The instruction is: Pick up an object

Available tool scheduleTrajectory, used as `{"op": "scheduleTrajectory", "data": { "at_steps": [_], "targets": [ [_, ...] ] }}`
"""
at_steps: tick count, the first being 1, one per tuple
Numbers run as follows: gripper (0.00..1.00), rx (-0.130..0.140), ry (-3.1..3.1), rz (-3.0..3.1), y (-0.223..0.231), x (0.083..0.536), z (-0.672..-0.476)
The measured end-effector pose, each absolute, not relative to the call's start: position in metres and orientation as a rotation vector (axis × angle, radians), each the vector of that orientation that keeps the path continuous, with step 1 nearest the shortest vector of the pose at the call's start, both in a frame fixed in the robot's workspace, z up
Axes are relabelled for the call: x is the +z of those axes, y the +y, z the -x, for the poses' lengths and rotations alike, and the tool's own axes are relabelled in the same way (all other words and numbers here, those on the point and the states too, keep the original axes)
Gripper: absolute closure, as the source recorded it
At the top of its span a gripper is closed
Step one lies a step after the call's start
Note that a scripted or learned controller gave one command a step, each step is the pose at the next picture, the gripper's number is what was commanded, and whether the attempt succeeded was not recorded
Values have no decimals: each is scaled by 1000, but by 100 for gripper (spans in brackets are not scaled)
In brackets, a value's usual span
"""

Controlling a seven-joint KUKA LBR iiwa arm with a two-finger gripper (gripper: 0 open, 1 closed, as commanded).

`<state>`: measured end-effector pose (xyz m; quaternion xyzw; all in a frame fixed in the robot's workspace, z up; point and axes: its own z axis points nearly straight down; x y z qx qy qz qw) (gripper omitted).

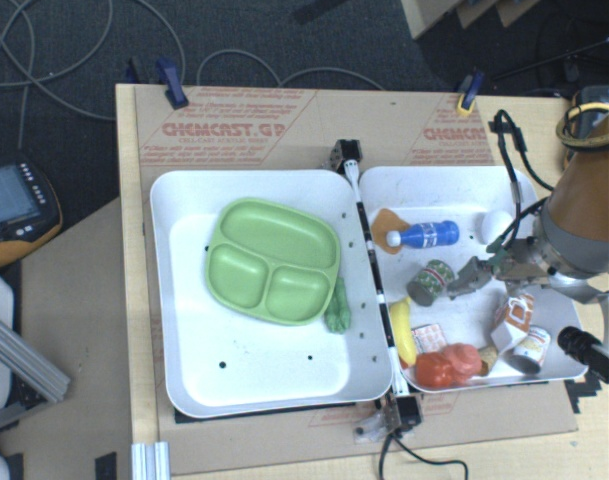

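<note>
While hovering low in the right bin [454, 180], two-finger gripper [474, 273] spread wide, empty, just beside grey-green round tin [430, 282] mid-bin. Risk: nudging the tin toward yellow banana [403, 331], closing on nothing.

place: a robot lab | signs: big grey robot arm [584, 208] by a wood bench [284, 118] | two white bins [184, 268] clipped down with blue clamps [170, 81] | loose wires [54, 28] on dark carpet | handheld control screen [14, 203] at the left
</note>
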<state>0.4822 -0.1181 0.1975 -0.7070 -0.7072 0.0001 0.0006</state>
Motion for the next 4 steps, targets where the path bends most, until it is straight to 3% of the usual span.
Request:
{"op": "scheduleTrajectory", "data": {
  "at_steps": [1, 2, 3, 4],
  "targets": [
    [0, 2, -2220, 2219, -105, 90, -525],
    [0, -1, -2222, 2222, -104, 84, -547],
    [0, -1, -2225, 2221, -121, 94, -646],
    [0, 2, -2220, 2222, -117, 84, -572]
  ]
}}
